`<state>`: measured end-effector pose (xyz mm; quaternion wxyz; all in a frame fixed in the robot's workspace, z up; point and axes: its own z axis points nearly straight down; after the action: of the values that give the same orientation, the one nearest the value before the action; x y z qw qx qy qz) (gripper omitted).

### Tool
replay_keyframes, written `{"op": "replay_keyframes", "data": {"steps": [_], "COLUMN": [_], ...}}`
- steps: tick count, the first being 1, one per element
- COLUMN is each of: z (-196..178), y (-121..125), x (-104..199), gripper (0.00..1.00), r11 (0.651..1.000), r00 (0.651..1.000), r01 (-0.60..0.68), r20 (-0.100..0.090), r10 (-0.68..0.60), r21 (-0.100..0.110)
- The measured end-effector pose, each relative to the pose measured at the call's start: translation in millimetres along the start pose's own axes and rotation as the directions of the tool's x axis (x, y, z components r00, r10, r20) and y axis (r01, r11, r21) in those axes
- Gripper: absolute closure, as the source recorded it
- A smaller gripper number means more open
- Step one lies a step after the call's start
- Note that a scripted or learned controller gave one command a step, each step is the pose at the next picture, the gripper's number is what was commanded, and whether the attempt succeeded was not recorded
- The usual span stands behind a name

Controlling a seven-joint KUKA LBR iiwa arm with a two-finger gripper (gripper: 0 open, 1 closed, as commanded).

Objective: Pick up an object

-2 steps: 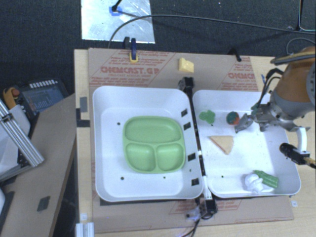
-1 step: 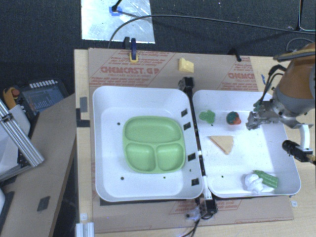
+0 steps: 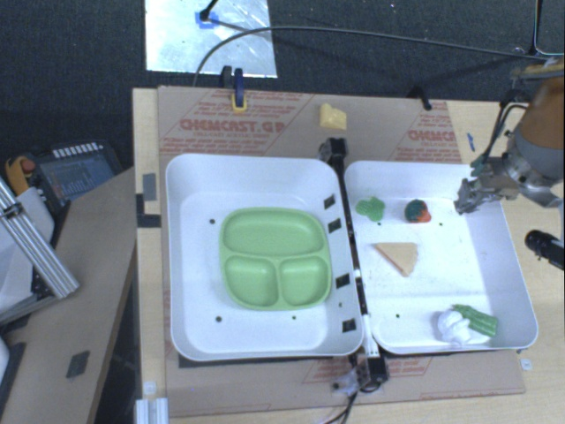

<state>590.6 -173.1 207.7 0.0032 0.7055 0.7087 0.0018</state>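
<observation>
Red-green toy (image 3: 417,211) — just left of tool (image 3: 465,201) — tool's grip state unclear

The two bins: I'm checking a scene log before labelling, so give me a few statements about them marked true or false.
1. The green divided plate lies in the left bin. True.
2. The tan wedge lies on the plate. False: it lies in the right bin.
3. The gripper hangs at the right bin's far right side. True.
4. The yellow piece lies inside the left bin. False: it lies on the board beyond the bins.
</observation>
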Motion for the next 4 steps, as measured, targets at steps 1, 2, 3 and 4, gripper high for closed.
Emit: {"op": "replay_keyframes", "data": {"steps": [1,2,3,4], "z": [-49,-43,-30,-19], "y": [2,14,11,15], "x": [0,59,117,178], "gripper": [1.0,1.0,1.0,1.0], "r11": [1.0,1.0,1.0,1.0], "r00": [1.0,1.0,1.0,1.0], "r01": [0.0,0.006,0.005,0.006], "r20": [0.0,-0.004,-0.004,-0.004], "r10": [0.0,-0.006,-0.005,-0.006], "r21": [0.001,0.004,0.005,0.006]}}
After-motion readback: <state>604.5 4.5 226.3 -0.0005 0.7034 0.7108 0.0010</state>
